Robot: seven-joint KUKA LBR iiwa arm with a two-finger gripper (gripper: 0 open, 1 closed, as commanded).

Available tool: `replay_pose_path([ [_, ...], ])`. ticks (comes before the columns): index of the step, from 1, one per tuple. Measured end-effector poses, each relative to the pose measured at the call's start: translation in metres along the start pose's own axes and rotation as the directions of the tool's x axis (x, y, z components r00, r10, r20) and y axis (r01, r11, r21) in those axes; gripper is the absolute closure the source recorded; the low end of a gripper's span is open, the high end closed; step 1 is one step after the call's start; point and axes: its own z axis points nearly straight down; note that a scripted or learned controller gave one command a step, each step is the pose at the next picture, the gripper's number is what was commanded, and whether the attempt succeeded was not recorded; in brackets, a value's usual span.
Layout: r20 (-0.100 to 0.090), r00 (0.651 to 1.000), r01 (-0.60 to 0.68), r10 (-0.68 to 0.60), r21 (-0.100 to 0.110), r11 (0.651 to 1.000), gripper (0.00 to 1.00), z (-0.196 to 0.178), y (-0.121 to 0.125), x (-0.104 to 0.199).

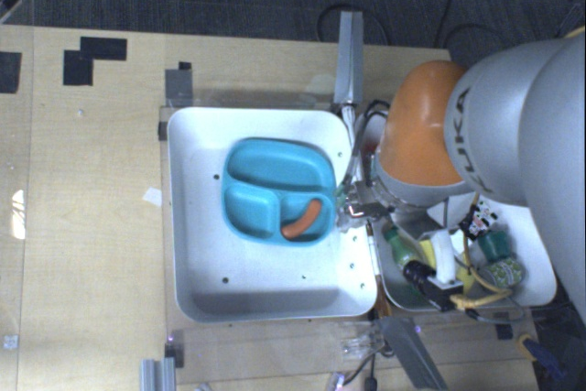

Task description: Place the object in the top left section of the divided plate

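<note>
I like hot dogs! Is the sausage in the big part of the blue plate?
No, the sausage lies in a small lower section of the blue plate.

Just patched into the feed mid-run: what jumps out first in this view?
A bright blue divided plate sits in the left white bin, with an orange sausage-shaped object lying in its lower right section. The grey arm with its orange band looms over the right bin, where small items are heaped.

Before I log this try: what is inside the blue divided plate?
An orange sausage-shaped object lies in the lower right section of the divided plate. The other sections show bare blue; nothing covers them.
</note>
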Motion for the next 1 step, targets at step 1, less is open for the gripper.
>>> replay_pose_path([
  [1,0.001,0.95,-0.311,0.311,-0.003,0.95,1.0,-0.1037,-0.014,-0.0537],
])
